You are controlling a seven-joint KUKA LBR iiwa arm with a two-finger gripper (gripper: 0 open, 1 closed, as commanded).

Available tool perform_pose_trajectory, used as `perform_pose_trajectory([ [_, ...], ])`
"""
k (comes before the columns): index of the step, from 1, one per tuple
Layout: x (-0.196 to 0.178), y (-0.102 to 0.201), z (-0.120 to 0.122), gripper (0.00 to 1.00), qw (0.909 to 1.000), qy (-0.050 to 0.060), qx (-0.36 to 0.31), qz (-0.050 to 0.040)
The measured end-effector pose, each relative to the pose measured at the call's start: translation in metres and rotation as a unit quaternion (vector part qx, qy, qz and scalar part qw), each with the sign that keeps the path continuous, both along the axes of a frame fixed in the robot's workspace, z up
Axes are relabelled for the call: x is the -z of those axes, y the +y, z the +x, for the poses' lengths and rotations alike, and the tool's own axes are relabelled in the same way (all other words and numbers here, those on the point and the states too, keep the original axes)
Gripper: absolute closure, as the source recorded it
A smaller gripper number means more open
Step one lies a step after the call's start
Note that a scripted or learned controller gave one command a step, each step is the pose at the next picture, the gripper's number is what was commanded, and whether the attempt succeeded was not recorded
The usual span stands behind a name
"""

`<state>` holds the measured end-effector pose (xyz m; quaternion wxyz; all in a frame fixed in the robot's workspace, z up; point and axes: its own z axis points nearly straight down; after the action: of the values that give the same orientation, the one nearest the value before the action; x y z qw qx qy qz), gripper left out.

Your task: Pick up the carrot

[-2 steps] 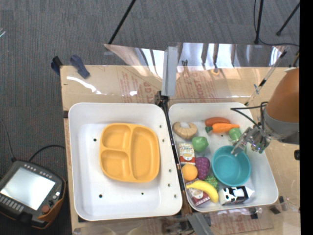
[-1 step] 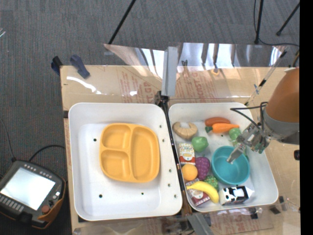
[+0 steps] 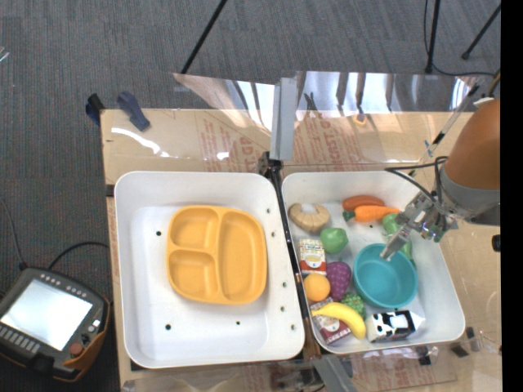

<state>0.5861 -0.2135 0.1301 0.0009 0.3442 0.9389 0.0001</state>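
Carrot lies just beyond my pincer, toward the bin's far wall. I cannot tell my pincer's state; I should straddle its middle.

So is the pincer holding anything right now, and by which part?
Nothing is held. The pincer hangs over the teal bowl with nothing between its fingers; the carrot lies apart in the right bin.

The grey arm with its orange band reaches in from the right edge, wrist angled down and to the left. The gripper hangs low at the arm's end, its slim fingers seemingly pointing down-left, though detail there is blurred.
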Motion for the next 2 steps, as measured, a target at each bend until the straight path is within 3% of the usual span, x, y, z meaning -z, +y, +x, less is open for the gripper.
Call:
perform_pose_trajectory([
  [1, 0.037, 0.016, 0.032, 0.0, 0.9999, -0.005, 0.011, 0.0022],
  [2, 0.042, 0.052, 0.023, 0.0, 0.9992, 0.0, 0.04, -0.0004],
])
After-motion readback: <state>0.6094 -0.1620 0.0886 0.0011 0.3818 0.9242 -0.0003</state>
